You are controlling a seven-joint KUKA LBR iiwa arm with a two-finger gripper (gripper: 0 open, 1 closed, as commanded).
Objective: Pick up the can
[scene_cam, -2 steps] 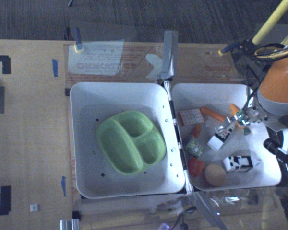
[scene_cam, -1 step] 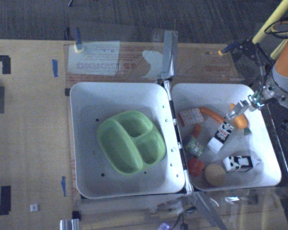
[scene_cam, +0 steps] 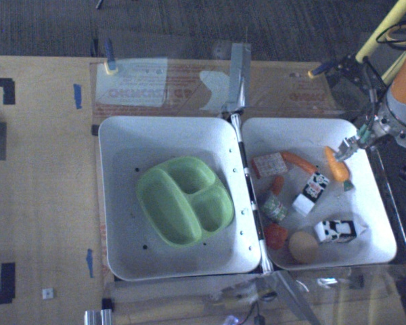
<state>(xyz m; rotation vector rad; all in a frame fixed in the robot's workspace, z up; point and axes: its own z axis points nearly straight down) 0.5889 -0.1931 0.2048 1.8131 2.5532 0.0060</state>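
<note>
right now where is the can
In the camera view, the small greenish cylindrical can lies in the right white bin, near its left wall, just above a red round toy and left of a black-and-white carton.

I see a green plate [scene_cam: 184, 200] in the white bin [scene_cam: 115, 147] at 9 o'clock. At 3 o'clock sit two black-and-white spotted boxes [scene_cam: 335, 231], an orange carrot [scene_cam: 336, 165] and a red tomato [scene_cam: 276, 235]. The tabletop [scene_cam: 40, 181] is tan.

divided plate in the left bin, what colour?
Light green, plain, no pattern. The divided plate shows clearly in the camera view, lying in the left bin.
</note>
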